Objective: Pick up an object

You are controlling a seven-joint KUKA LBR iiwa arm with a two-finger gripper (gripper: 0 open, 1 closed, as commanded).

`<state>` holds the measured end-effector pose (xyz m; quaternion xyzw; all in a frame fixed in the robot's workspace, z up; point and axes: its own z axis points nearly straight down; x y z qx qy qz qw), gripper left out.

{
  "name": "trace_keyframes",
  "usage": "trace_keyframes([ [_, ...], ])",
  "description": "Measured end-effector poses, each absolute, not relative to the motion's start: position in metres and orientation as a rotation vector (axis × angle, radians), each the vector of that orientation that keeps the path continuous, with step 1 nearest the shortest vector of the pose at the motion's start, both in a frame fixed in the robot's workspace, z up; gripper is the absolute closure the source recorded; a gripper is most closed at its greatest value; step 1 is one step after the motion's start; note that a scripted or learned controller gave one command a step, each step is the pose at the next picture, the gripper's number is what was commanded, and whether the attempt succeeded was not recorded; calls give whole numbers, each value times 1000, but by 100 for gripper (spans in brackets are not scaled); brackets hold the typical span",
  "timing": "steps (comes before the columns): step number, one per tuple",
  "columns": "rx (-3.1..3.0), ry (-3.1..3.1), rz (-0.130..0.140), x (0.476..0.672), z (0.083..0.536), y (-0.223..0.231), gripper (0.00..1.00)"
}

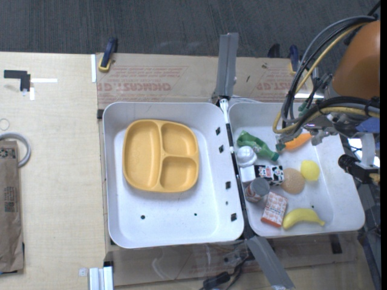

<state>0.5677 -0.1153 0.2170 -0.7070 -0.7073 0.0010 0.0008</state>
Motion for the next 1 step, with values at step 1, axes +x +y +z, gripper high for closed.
trace_keyframes([
  [1, -2334, -2106, 2, 623, 92, -180, 0],
])
